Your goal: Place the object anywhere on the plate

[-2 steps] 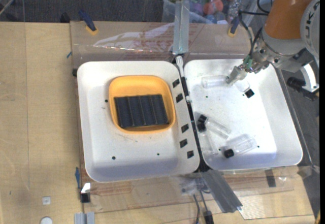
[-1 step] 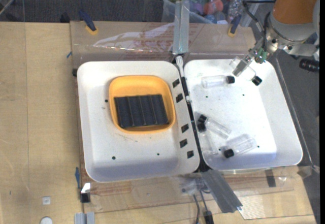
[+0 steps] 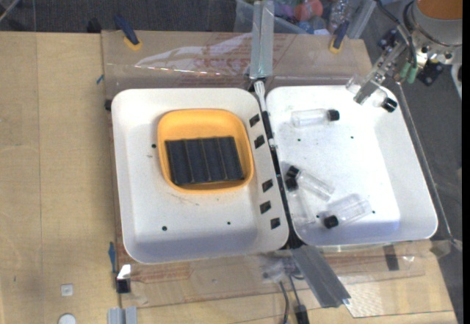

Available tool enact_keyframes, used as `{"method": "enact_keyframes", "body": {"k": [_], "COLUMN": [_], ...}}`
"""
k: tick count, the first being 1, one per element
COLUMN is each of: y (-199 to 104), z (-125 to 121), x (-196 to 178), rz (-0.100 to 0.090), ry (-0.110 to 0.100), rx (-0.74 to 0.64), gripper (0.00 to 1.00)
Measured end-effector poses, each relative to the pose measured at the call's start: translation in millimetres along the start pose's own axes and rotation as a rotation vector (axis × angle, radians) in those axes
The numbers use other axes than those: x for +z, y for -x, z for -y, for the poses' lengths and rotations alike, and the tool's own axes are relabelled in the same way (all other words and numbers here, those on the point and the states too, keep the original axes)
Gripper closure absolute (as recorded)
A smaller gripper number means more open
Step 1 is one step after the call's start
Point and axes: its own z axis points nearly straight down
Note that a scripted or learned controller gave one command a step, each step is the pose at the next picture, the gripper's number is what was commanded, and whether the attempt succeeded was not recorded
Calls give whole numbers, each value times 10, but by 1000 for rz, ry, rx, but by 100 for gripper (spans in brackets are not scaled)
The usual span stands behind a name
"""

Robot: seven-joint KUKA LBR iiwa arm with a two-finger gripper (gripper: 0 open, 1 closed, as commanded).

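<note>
Our claw (image 3: 369, 87) hovers at upper right; we cannot tell its state. Three clear bottles (image 3: 314, 117) (image 3: 308, 181) (image 3: 345, 211) lie in the right bin (image 3: 411, 168): light, stiff, slippery, prone to roll. We'd grip one mid-body, bound for the yellow plate (image 3: 205, 121).

The plate (image 3: 205, 124) is orange-yellow and carries a dark grey ribbed block (image 3: 204, 160). Both bins (image 3: 183, 234) are white with small black dots. Three clear bottles (image 3: 314, 117) have black caps. The bench (image 3: 51, 168) is pale tan wood.
</note>
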Motion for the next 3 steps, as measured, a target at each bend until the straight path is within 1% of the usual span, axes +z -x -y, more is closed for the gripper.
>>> {"method": "enact_keyframes", "body": {"k": [1, 2, 3], "y": [286, 509, 475], "z": [414, 741, 752], "x": [-367, -1217, -1594], "rz": [1, 1, 3], "ry": [0, 0, 1], "rx": [-171, -257, -548], "gripper": [100, 100, 100]}}
